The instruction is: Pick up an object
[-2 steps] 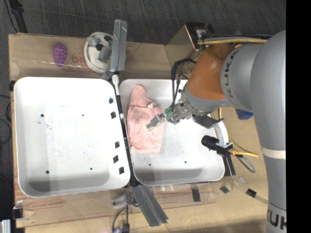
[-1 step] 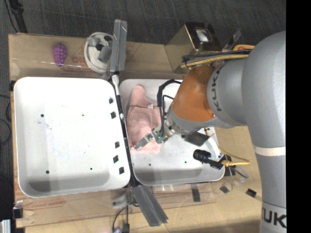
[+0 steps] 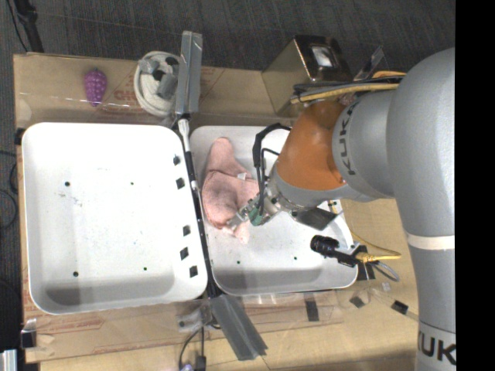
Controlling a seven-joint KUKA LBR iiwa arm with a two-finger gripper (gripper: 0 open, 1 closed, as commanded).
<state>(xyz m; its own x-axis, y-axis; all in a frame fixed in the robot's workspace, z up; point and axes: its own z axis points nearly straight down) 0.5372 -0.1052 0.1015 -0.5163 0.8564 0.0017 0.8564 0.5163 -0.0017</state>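
We are looking down on a pink, soft-looking object [image 3: 220, 184] lying in the right-hand white bin [image 3: 294, 273], close against the wall it shares with the left bin [image 3: 100, 207]. Its long axis is running from far to near, alongside that divider. It is lying just to the left of the fingers [image 3: 254, 213], touching or nearly touching them; we cannot tell whether they are apart or together.

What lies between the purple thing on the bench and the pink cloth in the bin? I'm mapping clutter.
In the camera view, a white cable coil and a grey bar lie between the purple object and pink cloth.
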